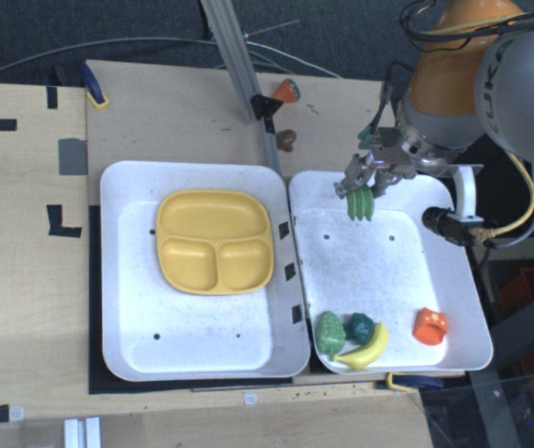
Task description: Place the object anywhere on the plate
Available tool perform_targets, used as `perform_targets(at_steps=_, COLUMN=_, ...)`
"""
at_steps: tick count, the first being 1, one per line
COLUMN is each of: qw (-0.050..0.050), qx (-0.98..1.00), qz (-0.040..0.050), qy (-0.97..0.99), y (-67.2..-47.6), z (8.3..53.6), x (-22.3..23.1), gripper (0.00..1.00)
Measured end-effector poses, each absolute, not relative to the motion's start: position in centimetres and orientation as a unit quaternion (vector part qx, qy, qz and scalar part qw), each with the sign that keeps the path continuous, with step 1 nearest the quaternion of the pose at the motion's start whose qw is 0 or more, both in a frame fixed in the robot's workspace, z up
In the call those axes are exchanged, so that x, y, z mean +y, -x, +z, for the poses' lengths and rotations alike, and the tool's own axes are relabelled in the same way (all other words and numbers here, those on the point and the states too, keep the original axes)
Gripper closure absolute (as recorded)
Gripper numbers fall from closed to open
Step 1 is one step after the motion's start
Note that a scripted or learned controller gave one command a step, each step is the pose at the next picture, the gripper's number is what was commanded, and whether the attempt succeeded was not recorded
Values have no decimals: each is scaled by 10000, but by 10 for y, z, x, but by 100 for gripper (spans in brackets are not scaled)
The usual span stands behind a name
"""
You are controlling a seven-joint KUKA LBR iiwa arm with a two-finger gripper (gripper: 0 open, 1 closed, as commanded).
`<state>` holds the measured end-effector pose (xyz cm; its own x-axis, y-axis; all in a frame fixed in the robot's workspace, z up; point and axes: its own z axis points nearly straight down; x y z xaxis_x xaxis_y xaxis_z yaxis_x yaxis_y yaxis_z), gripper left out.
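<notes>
A yellow three-compartment plate [215, 240] lies in the left bin [127, 278]. My gripper [361, 183] hangs over the far edge of the right bin [454, 278], shut on a small green ridged object [360, 204] that dangles below its fingers. The green object is above the bin's back wall, well to the right of the plate.
At the right bin's front edge lie a green leafy vegetable toy [330, 332], a dark green round toy [360, 327], a yellow banana [368, 349] and an orange-red piece [429, 326]. A grey metal post [239, 54] slants up behind the bins.
</notes>
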<state>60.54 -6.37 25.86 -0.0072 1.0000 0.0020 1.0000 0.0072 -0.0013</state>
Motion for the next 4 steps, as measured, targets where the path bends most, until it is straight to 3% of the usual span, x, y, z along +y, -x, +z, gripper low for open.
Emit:
perform_targets(at_steps=2, qw=16, qx=-7094, qz=9, qy=7048, y=-581, z=241, x=41, gripper=100)
perform_targets(at_steps=3, qw=12, qx=-7101, qz=1, qy=7041, y=-587, z=239, x=101, gripper=100)
perform_targets(at_steps=4, qw=16, qx=-7097, qz=11, qy=7045, y=-572, z=231, x=153, gripper=100)
